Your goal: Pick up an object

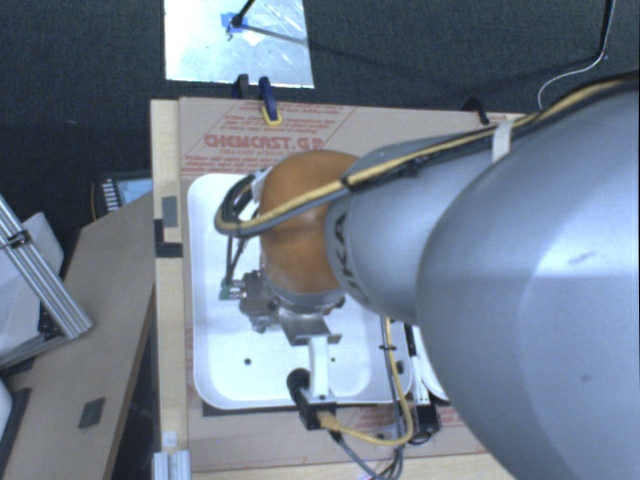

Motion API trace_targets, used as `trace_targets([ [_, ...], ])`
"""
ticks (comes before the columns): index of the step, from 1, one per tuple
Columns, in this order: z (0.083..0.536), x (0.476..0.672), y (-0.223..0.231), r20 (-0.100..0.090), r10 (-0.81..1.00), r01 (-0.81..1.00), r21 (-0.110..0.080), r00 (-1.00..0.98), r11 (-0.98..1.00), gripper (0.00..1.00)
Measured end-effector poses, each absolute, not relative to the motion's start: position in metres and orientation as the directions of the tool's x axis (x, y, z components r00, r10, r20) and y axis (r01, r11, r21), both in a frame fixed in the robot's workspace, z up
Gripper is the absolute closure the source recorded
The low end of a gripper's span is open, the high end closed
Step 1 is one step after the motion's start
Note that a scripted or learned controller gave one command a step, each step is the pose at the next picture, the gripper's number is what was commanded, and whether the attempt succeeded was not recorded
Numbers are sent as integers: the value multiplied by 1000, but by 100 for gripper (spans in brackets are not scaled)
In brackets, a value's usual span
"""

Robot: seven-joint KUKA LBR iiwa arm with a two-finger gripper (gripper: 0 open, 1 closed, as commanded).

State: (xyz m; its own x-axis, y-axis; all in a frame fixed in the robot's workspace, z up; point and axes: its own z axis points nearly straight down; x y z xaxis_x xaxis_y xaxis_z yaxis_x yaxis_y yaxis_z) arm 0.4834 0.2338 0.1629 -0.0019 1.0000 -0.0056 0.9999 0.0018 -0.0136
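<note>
Reaching in from the right, the arm point(500, 268) is seen stretched across the bench point(120, 298), its bulk covering most of both bins. Toward the left, the white bin point(205, 268) is visible along its left wall and near-left corner, where the floor is bare apart from a small dark speck whose nature cannot be told. Above the bin's middle, the orange band point(295, 218) and wrist are held, probably so that the gripper point(262, 303) can be lowered onto something beneath. No object to be picked up can be made out under the arm.
</note>
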Motion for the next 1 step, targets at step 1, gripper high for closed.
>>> trace_targets([
  [1, 182, 487, 234, 1, 1000, 1000, -1, -1, 1, 100],
])
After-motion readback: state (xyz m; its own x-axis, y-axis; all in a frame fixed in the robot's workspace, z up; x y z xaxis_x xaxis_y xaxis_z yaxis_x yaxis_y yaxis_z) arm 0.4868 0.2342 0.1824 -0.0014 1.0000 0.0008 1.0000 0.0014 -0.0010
